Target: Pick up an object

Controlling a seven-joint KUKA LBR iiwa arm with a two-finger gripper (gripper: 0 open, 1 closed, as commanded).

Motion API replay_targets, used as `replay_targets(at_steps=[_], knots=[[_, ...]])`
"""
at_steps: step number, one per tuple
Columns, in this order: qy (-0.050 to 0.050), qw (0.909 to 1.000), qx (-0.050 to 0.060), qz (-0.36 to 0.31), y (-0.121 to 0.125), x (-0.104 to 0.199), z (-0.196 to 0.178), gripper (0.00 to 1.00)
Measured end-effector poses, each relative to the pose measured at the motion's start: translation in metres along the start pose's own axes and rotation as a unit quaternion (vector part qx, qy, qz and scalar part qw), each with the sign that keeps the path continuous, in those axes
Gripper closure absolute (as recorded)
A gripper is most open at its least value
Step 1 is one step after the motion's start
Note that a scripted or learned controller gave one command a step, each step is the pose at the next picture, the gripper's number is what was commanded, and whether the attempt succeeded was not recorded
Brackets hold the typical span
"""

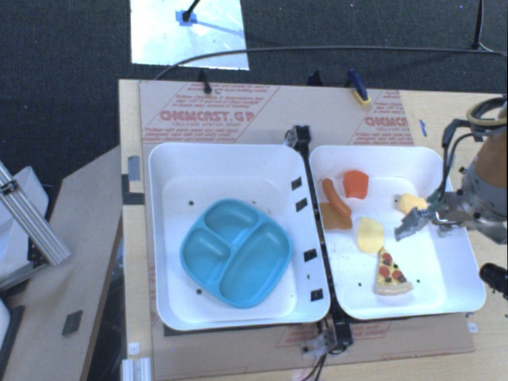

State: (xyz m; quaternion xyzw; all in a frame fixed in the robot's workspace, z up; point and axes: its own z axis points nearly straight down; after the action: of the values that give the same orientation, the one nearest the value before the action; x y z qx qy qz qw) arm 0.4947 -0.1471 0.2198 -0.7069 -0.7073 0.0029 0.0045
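The right bin [456, 288] holds several toy foods: an orange-red piece [355, 184], a sausage [336, 198] lying over a brown piece [336, 218], a yellow round piece [369, 235], a pale yellow piece [410, 203] and a pizza slice [390, 275]. My gripper [416, 223] reaches in from the right, low over the bin, between the pale yellow piece and the yellow round piece. Nothing shows between its fingers.
The left bin [171, 173] holds a blue divided plate [235, 252]. A black divider [313, 236] runs between the bins. The arm's body [484, 189] stands over the right bin's right edge. Clamps [359, 86] sit at the board's far edge.
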Motion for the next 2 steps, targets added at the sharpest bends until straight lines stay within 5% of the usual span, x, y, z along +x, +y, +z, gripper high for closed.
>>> replay_targets(at_steps=[1,2], knots=[[-0.001,1.0000,-0.006,-0.002,0.003,0.000,-0.006,0.00],[-0.001,1.0000,-0.004,0.000,-0.003,-0.006,0.042,0.00]])
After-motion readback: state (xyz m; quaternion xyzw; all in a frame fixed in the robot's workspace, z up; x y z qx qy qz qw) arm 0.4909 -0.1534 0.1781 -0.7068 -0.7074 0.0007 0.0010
